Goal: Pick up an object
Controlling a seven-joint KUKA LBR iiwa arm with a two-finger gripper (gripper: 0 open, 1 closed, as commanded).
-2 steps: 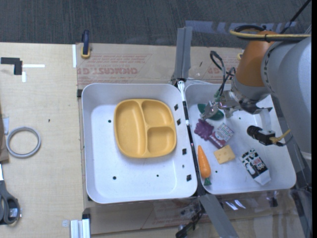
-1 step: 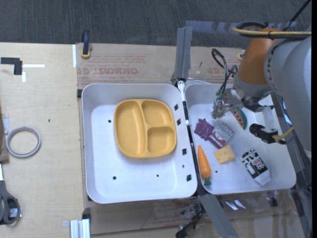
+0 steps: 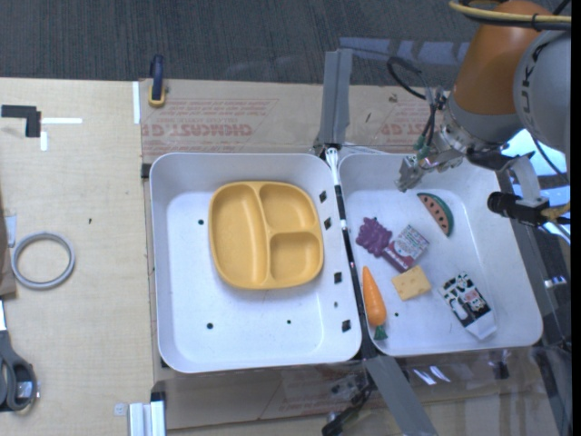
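My gripper (image 3: 419,173) hangs over the back of the right bin (image 3: 522,271), fingers pointing down, with nothing visible between them. Just to its right and below lies a watermelon slice (image 3: 437,213). Further toward the front are a purple grape bunch (image 3: 373,235), a small pink and white packet (image 3: 409,245), a yellow cheese wedge (image 3: 411,283), an orange carrot (image 3: 374,297) against the bin's left wall, and a black and white milk carton (image 3: 467,302).
The left bin (image 3: 182,325) holds a yellow divided plate (image 3: 266,234). A grey roll of tape (image 3: 40,260) and scissors (image 3: 14,380) lie on the bench at the left. Cables trail from the arm at the back right.
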